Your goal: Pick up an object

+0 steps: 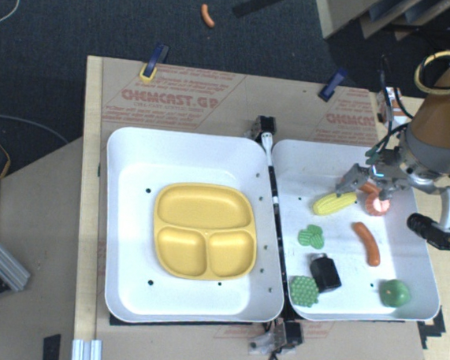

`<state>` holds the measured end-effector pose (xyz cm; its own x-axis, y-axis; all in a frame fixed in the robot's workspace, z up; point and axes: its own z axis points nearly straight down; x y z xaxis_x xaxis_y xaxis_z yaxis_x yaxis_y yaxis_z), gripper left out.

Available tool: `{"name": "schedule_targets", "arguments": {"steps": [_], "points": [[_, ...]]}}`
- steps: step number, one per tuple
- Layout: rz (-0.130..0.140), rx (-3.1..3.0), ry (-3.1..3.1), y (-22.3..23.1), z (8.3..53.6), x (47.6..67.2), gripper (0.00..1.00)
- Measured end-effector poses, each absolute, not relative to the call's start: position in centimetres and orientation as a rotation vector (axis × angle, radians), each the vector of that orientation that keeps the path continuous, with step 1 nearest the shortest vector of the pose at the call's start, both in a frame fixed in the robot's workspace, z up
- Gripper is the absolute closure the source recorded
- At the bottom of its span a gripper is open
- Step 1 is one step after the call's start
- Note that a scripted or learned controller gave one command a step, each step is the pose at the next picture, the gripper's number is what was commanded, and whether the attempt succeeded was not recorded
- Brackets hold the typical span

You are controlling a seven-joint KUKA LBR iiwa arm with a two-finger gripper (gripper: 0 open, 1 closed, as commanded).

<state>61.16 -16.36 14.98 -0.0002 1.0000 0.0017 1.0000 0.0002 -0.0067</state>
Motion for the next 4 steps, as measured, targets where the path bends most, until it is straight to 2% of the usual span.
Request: {"name": "schedule_targets", "arguments": {"steps": [1,2,3,4], "points": [[-0.001,-2.22,-2.221,-16.2,10.8,61.7,0.0],[-0.001,-2.215,-2.223,-16.0,8.5,61.8,0.0],[-0.002,-2.219,-2.223,-16.1,9.6,61.8,1.0],[-0.004,-2.227,-2.225,-16.5,14.0,61.8,1.0]]}}
